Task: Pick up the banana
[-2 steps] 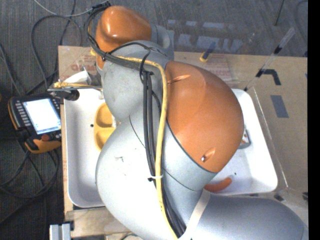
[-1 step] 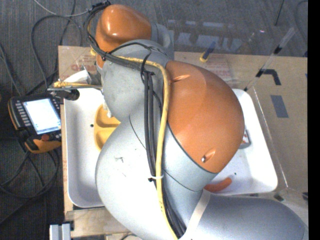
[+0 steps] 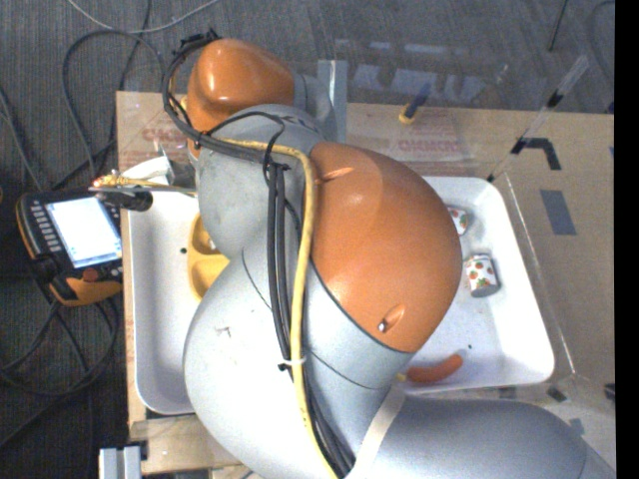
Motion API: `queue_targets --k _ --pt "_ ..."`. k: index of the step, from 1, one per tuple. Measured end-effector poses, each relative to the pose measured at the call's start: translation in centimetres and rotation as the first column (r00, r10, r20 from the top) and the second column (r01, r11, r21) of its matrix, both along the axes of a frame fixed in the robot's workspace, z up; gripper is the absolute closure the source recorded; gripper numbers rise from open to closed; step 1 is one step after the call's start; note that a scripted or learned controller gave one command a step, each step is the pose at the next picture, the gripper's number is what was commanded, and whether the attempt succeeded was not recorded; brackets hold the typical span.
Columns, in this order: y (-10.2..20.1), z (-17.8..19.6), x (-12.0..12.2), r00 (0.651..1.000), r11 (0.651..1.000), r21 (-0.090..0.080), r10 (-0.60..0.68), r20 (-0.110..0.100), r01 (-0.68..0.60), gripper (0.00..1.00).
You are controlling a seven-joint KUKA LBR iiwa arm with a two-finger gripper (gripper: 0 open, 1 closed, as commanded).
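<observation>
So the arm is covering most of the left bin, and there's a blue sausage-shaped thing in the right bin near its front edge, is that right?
Not quite: in the camera view the sausage-shaped thing is orange-red, not blue. The rest holds: it lies in the right bin near its front edge, and the arm covers most of the left bin.

No text can be read with any certainty. The desk [image 3: 439, 133] carries faint reddish printing near its far edge, too blurred to make out. The handheld control pad [image 3: 75, 236] at the left shows a lit screen, but its contents are washed out and illegible. No brand or number shows on the arm [image 3: 339, 297].
</observation>
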State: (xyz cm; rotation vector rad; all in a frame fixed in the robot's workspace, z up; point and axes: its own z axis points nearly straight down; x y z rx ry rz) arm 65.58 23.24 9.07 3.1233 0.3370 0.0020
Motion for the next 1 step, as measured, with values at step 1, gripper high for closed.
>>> queue_targets --k 1 --pt "0.41 0.30 -6.86 0.999 0.999 0.002 0.050 0.020 -0.050 1.00"
